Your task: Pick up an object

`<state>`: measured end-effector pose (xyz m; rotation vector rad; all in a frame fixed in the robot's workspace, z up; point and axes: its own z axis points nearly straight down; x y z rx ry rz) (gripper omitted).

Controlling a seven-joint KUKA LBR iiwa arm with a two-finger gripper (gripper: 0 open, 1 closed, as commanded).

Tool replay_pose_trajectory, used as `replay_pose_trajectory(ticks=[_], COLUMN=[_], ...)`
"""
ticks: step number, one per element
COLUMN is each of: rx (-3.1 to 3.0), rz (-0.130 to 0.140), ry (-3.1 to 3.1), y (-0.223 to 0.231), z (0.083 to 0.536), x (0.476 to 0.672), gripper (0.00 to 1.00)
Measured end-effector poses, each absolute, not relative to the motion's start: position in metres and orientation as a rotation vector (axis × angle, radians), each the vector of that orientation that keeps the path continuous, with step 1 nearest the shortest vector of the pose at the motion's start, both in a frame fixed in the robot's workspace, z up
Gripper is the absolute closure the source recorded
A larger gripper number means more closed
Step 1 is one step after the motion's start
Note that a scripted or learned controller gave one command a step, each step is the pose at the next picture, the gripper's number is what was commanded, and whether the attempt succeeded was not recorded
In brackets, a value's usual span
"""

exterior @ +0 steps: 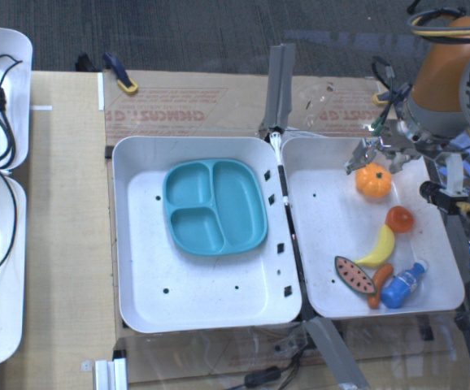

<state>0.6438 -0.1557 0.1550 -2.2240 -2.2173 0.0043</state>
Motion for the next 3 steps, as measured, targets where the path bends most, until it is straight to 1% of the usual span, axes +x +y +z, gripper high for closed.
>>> replay_pose_trajectory(ticks=[1, 2, 3], rx=[-2.227, -2.230, -2.220], rz=[0.001, 0.001, 0.001], ry=[-2.220, -2.219, -2.223], y=[-0.183, -0.184, -0.100], z=[0.093, 0.103, 0.194], x=[0.641, 0.641, 0.625], gripper=[0.00, 1.00, 1.00])
